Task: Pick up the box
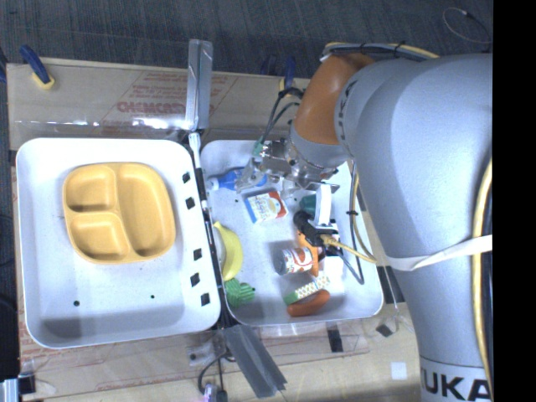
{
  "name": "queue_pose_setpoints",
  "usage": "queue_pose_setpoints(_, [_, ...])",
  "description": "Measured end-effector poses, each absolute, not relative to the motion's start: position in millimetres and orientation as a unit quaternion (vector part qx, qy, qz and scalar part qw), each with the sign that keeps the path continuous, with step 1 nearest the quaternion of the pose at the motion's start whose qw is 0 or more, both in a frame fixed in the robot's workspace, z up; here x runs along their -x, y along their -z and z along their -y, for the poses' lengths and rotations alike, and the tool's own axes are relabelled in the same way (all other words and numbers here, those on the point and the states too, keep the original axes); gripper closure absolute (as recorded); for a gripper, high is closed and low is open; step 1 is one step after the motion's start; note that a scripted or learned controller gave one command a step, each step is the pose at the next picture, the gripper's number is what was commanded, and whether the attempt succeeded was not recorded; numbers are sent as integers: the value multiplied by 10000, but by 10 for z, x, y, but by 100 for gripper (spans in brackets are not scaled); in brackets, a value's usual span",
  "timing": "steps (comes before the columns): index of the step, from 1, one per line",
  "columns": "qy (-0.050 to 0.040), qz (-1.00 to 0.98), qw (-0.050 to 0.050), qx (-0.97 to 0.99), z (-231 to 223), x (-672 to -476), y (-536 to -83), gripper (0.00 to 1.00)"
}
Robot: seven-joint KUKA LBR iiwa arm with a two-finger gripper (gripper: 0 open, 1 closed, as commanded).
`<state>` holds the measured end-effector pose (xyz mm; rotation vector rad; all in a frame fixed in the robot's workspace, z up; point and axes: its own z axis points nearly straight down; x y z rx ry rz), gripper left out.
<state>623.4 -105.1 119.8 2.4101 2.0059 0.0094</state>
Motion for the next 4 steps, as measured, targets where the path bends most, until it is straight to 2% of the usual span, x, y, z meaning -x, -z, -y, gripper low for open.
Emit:
queue_pose_setpoints(1, [-30,-6397,30,-7686,1051,-6234,-1198,0])
queue_pose_setpoints(2, [15,-6354,-18,-7721,1094,-5745,-911,0])
queue_pose_setpoints(3, [20,-6367,-24,-7711,1093,-5746,-1009,100])
queue_pose_setpoints(4, [20,-4981,-30,-8671,971,-5654,-912,100])
